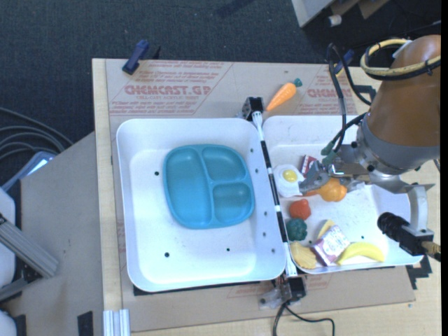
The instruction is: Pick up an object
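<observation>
A blue divided plate (208, 185) lies in the left bin (133, 208) on the tabletop. In the right bin (392, 208), the jaws (316, 178) hang just beside an orange fruit (333, 192) — whether released or clenched, one cannot tell — above a fried egg (288, 177), tomato (299, 208) and banana (362, 253).

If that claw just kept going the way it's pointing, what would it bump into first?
Probably the fried egg toy. The gripper points toward the view's left, low over the right bin, and the egg lies just ahead of it. An orange sits right beside it. Depth is hard to judge from above.
</observation>
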